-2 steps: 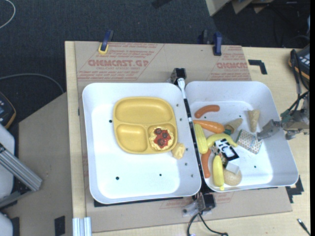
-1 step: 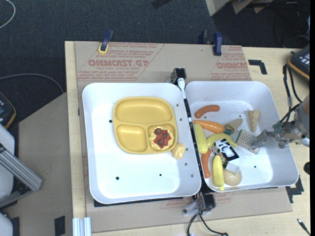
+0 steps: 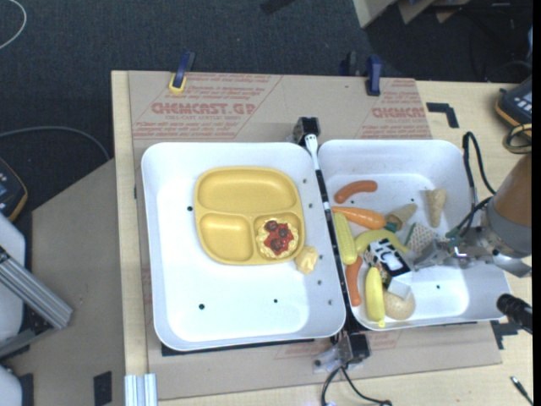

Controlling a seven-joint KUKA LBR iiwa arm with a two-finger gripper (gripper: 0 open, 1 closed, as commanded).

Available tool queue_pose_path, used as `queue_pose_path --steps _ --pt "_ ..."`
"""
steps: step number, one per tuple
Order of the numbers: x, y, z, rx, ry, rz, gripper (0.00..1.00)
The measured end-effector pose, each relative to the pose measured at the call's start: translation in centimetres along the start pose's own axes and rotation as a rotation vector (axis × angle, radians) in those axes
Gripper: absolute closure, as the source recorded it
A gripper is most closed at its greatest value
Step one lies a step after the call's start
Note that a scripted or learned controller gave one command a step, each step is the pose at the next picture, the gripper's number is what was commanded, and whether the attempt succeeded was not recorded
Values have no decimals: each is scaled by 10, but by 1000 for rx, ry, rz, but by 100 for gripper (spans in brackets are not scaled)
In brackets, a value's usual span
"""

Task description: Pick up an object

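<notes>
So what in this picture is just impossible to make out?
- Two-finger gripper, camera view: too small and blurred against the toys to tell if it is open or shut.
- Grey arm: cut off by the right edge.
- Small black-and-white object in the right white bin: too blurred to identify, partly overlapping the yellow banana.

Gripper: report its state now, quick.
Gripper: cannot be told. It sits low in the right bin beside the toy food pile; nothing is visibly between its fingers.
</notes>
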State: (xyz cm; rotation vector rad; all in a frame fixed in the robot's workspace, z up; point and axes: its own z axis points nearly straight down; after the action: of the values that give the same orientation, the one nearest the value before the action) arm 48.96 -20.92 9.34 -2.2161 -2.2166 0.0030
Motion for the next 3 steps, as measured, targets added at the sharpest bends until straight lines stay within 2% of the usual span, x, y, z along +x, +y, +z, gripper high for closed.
queue_pose_path --steps 1,2,3 --pt "1 0 10 -3 -2 1 0" --pt "0 0 -2 -6 -4 1 100" --pt "0 -3 -64 -12 -7 0 100"
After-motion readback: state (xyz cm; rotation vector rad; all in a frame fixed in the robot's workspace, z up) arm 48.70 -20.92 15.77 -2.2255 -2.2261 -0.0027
